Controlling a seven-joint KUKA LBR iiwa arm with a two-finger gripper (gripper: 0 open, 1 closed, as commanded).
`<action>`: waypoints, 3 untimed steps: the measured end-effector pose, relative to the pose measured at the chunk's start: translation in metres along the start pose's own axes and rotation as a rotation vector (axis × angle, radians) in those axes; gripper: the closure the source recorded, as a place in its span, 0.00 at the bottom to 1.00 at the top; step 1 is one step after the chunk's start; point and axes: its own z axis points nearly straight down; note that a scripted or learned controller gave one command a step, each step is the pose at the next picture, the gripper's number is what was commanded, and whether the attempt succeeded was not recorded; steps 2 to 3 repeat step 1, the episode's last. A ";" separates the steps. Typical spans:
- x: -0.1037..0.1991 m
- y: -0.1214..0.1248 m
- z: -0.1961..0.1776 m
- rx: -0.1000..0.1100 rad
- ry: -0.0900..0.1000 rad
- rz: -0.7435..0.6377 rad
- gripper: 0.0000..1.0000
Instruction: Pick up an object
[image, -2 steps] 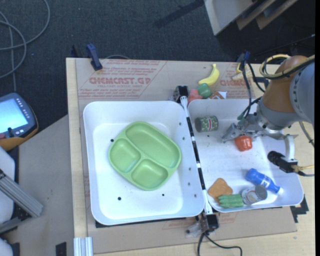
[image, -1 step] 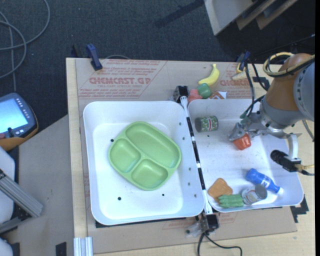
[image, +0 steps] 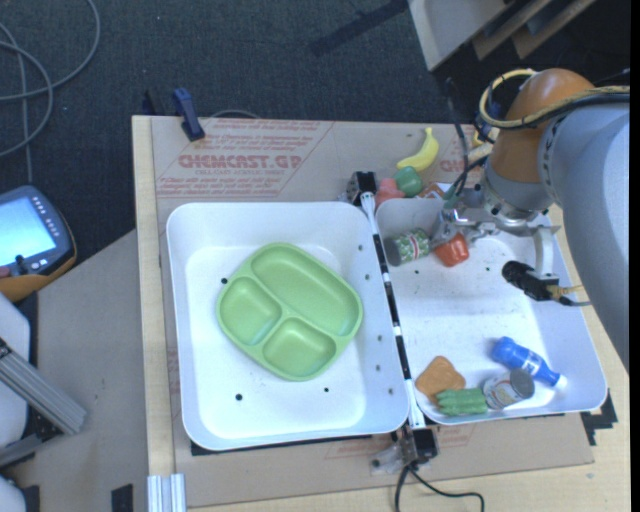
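The gripper (image: 458, 230) hangs low over the back of the right bin (image: 470, 315). Whether it is released or clenched cannot be told from here. A red piece (image: 453, 252) lies just under its tip, touching it or nearly so, and a can (image: 408, 246) lies on its side just left of that, by the bin's wall. At the near end of this bin lie a blue bottle (image: 522, 360), a grey disc (image: 510, 390), an orange bit (image: 439, 376) and a green bit (image: 460, 402). The left bin (image: 185, 240) holds a green plate (image: 290, 310). Behind the bins, a banana (image: 422, 152) rests on the printed board (image: 250, 160). Beyond the bench is dark carpet (image: 250, 50), and a screen (image: 25, 232) stands at far left.
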 end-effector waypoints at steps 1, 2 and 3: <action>0.083 -0.011 -0.109 -0.006 0.001 -0.001 1.00; 0.083 -0.011 -0.109 -0.006 0.001 -0.001 1.00; 0.083 -0.011 -0.109 -0.006 0.001 -0.001 1.00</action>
